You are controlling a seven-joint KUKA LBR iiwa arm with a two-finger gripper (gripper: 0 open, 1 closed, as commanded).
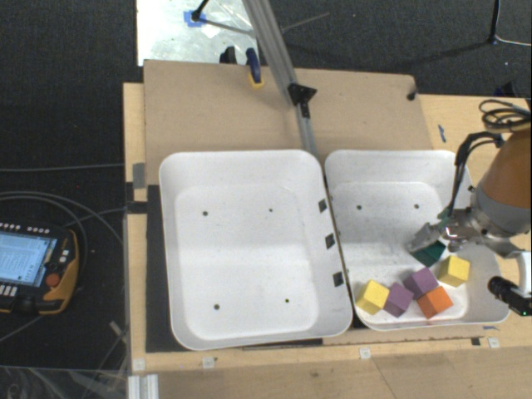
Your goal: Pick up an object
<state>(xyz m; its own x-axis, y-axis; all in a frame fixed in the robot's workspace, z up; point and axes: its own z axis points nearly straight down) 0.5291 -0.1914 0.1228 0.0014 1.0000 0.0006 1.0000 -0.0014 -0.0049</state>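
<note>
My gripper (431, 241) hangs low over the right part of the right bin (391, 181), reaching in from the right. A dark green block (430, 255) lies right under it, partly hidden; I cannot make out whether it is gripped. Just in front of it sit a yellow block (455, 270), a purple block (422, 280) and an orange block (434, 302). Further left along the bin's front wall are a second purple block (398, 300) and a second yellow block (373, 295).
The left bin (241, 169) adjoins the right one, with black clips (330, 240) along the shared wall. A grey pole (274, 40) slants across the back of the bench. A pendant (33, 260) lies on the floor at left.
</note>
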